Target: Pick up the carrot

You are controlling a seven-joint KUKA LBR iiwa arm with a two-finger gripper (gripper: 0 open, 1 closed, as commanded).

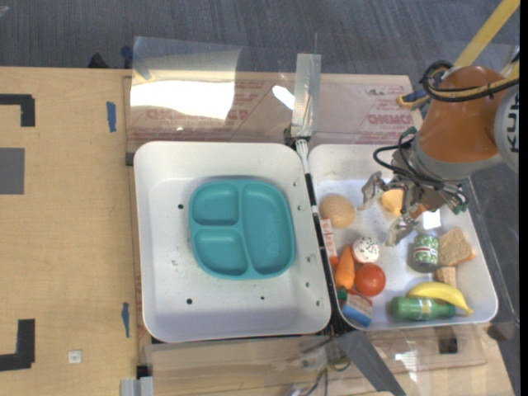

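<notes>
The carrot (345,269), short and orange, lies at the left side of the right bin (487,304), next to a red tomato (370,280). My gripper (386,210) hangs over the middle of that bin, up and to the right of the carrot and apart from it. Its metal fingers (369,190) look spread open. A small yellow-orange piece (393,200) sits right by them, and I cannot tell whether they touch it. The orange wrist band (458,118) hides the bin's back right.
Crowding the right bin are a beige egg-like object (337,210), a speckled white ball (365,250), a green can (424,252), a cracker (454,247), a banana (441,295) and a green bottle (421,308). The left bin (157,221) holds a teal divided plate (243,228).
</notes>
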